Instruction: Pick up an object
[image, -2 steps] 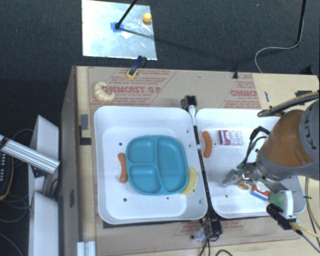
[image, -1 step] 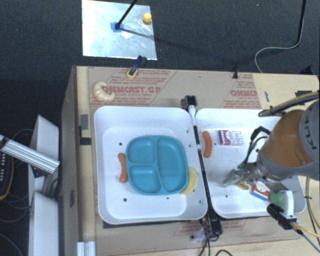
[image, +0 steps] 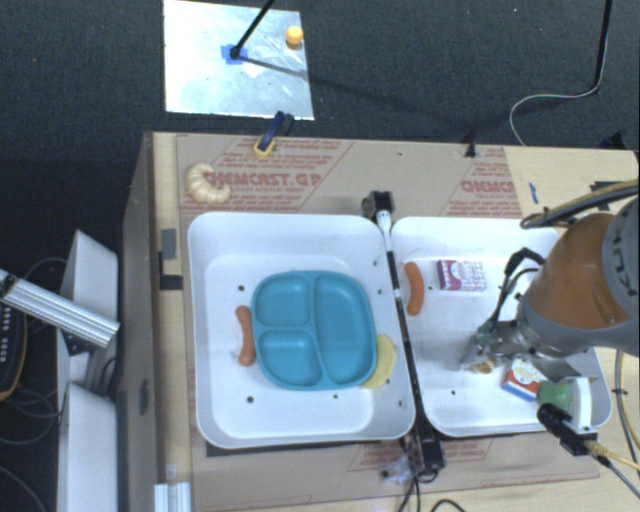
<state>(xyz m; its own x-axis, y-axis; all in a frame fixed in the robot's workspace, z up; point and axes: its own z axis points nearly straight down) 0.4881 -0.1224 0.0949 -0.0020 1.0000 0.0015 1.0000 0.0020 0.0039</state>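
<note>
In the right bin (image: 455, 425) you see a sausage (image: 412, 288) lying lengthwise against the left wall, a small maroon-and-white carton (image: 459, 274) flat near the far wall, and a red, white and blue packet (image: 521, 381) toward the near right corner.

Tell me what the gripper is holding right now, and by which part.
It cannot be told. The gripper is down in the right bin over a small item, but the view is too blurred to show a hold.

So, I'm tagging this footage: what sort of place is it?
Probably a robotics lab: a robot arm works over two white bins of toy food on a bench, with loose cables.
</note>
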